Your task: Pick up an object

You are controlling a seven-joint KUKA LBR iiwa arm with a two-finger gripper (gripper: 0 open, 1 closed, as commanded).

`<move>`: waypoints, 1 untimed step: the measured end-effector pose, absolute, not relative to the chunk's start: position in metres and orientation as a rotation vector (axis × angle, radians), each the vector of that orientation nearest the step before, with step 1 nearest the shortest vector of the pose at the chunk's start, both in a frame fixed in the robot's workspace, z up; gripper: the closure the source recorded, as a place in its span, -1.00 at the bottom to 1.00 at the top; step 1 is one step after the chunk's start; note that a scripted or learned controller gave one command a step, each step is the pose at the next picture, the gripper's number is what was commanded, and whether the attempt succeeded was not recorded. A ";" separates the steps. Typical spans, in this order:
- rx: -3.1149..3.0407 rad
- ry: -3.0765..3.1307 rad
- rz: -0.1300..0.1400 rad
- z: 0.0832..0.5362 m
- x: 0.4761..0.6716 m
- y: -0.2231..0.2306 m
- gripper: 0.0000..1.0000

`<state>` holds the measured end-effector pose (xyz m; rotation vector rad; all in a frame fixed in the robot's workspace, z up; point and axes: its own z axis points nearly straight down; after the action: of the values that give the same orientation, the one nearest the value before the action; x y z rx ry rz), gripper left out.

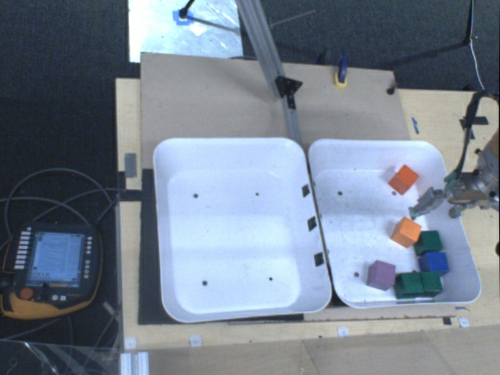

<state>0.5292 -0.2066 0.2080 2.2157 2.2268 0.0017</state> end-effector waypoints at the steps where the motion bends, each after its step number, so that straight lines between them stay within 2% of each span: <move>1: 2.216 2.226 0.002 0.208 0.529 -0.207 -1.00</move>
<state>0.5293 -0.2066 0.2082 2.2162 2.2258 0.0025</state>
